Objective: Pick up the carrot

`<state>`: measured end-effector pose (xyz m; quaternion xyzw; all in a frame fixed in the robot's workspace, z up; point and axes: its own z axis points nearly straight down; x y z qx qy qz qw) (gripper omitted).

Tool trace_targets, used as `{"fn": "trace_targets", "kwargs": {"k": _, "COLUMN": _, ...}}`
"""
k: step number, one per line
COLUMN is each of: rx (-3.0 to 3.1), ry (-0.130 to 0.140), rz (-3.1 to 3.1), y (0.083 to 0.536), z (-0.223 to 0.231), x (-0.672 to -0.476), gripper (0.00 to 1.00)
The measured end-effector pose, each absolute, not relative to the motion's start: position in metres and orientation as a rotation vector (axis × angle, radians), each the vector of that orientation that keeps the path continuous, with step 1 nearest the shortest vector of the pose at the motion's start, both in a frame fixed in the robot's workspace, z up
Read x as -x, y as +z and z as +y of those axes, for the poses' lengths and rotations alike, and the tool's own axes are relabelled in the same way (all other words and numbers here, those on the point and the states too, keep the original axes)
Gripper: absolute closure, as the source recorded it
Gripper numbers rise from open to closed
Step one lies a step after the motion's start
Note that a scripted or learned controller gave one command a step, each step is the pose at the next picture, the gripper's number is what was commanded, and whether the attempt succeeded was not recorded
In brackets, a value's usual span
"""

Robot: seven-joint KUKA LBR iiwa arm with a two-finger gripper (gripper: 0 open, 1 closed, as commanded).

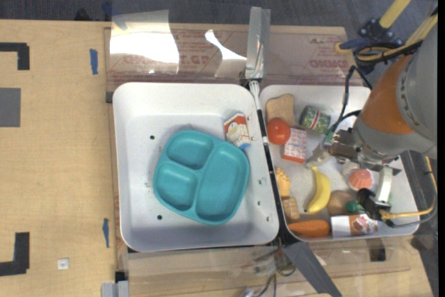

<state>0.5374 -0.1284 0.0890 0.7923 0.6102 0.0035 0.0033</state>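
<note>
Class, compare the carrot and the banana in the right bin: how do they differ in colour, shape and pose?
The carrot is orange; the banana is yellow. The carrot is straight and lies crosswise along the bin's near wall; the banana is curved and points up the picture toward the gripper. Both lie flat in the right bin, close together.

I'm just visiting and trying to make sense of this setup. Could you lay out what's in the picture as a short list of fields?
left bin: holds a teal divided plate and a small carton at the plate's upper right
right bin: crowded with toy food
carrot: lying flat by the near rim, below the banana
tomato: near the bin's left wall
arm: reaching in from the right
gripper: over the bin's middle, apart from the carrot
</note>
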Motion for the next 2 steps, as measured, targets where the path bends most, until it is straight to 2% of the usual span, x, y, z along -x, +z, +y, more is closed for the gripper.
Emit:
{"fn": "trace_targets", "kwargs": {"k": 1, "rx": -2.567, "ry": 0.004, "rz": 1.806, "y": 0.087, "z": -0.194, "x": -0.632, "gripper": 0.00}}
{"fn": "trace_targets", "kwargs": {"k": 2, "rx": -2.614, "ry": 0.012, "rz": 1.731, "y": 0.196, "z": -0.170, "x": -0.537, "gripper": 0.00}}
